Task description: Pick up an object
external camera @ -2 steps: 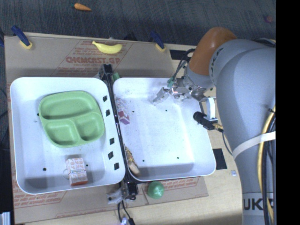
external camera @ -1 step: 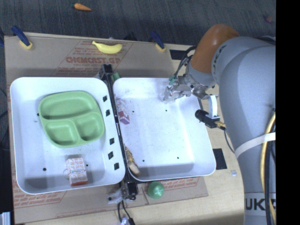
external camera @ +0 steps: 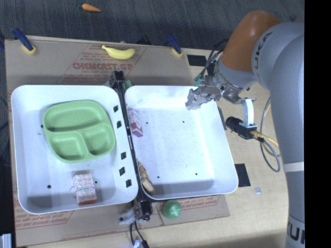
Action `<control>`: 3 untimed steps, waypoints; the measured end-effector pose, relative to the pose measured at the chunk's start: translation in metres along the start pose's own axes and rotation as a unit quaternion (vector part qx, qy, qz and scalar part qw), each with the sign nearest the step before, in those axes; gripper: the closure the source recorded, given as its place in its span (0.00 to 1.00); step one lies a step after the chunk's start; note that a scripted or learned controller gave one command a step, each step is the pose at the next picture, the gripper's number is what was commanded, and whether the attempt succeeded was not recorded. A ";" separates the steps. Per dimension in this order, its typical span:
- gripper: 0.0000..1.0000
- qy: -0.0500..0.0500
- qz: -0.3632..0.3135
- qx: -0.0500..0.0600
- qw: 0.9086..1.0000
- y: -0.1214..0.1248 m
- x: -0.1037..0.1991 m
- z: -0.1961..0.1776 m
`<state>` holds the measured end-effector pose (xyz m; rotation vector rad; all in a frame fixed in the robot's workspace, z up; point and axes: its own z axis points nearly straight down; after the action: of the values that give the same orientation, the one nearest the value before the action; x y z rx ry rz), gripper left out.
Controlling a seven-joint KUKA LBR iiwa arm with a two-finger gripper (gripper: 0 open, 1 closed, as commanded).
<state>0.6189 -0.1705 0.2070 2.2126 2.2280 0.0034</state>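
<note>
Approach Phase: Tool Above the Right Bin, No Object Secured

We locate the gripper (external camera: 195, 100) over the far right corner of the right bin (external camera: 207, 159), at the end of the grey arm (external camera: 279, 61). We cannot tell from this view how the tool is set, and nothing can be seen held at its tip. We therefore judge the pick as not yet made; the step in hand is approach or target selection.

Candidate objects, referenced to the tool:

1. A small red-and-white packet (external camera: 135, 124) lies against the divider wall of the same bin, to the camera-left of the tool and slightly nearer the camera. It is the closest candidate.
2. A tan item (external camera: 145, 182) rests in the near-left corner of that bin, well apart from the tool.
3. In the left bin (external camera: 20, 154), beyond the divider, sit a green sectioned tray (external camera: 77, 129) and a wrapped snack packet (external camera: 84, 188). Both are well apart from the tool.
4. A yellow banana (external camera: 118, 51) and a green ball (external camera: 171, 209) lie outside the bins on the bench.

Next move, in our judgement: traverse towards the red-and-white packet, align above it, then descend. Its position hard against the wall leaves little clearance on that side, so a miss or a wall strike is the main risk.
</note>
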 end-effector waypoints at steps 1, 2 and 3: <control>0.00 0.000 0.000 0.002 1.000 -0.001 0.000 0.002; 0.00 0.000 0.002 0.003 1.000 0.031 -0.041 0.044; 0.00 0.000 0.000 0.003 1.000 0.037 -0.039 0.116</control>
<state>0.6562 -0.2096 0.0908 2.2156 2.2324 -0.0038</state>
